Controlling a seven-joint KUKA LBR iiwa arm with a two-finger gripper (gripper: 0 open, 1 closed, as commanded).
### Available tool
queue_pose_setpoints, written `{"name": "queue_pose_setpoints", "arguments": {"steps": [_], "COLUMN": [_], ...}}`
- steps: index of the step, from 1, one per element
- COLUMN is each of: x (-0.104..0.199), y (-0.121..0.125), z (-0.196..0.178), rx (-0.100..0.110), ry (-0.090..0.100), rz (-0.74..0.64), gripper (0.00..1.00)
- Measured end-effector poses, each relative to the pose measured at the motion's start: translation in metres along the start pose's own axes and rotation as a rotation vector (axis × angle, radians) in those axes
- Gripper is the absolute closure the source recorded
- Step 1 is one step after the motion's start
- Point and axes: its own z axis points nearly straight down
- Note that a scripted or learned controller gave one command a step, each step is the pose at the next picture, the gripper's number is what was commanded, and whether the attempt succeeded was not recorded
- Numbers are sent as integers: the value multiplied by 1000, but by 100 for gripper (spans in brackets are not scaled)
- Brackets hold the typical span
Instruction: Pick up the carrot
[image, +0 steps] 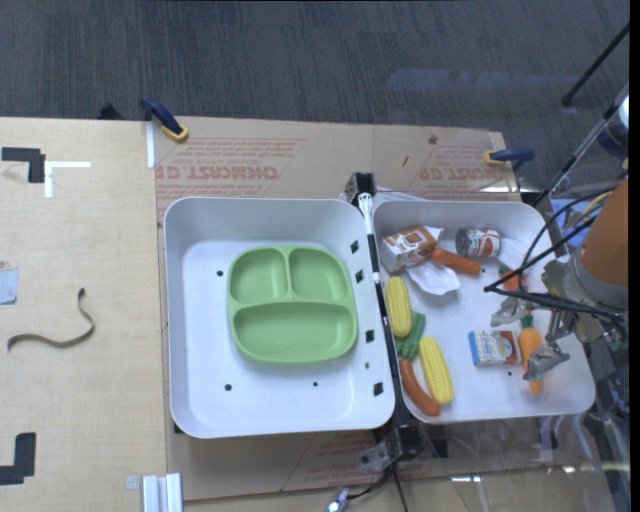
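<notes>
**Gripper Right by the Carrot**

On the far left, a thin dark cord (60, 336) lies curled on the bench (90, 250). A blue clamp (165, 118) sits at the back edge.

Next comes the left bin (185, 330). A green plate (293, 304) with three parts rests in the middle of it.

The right bin (570, 400) touches the left one. It holds lots of toy food. Along its left side are a corn cob (398, 305), a green bit (411, 335), a second corn cob (435, 369) and a red sausage (418, 389) at the front. At the back are a brown packet (411, 243) and a small can (478, 242). A long red thing (457, 263) lies on a white piece (436, 280) just in front of them. A little box (490, 347) sits more to the right.

The carrot (529, 344) is just beside that box, on the right, near the front right corner of the bin. It is bright orange and points toward the front.

The gripper (543, 352) is down in the bin, right at the carrot. Wires and metal parts are in the way, so I cannot tell if it is open, closed, or grasping the carrot. The arm (605, 250) comes in from the right.
</notes>
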Motion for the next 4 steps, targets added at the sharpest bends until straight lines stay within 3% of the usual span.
{"name": "queue_pose_setpoints", "arguments": {"steps": [1,2,3,4], "x": [-4,-4,3,18], "y": [1,2,-8,-3], "z": [-10,-10,11,11], "rx": [2,1,10,17], "ry": [-5,-5,-14,-20], "rz": [-7,-6,-368,-397], "gripper": [100,0,0,0]}}
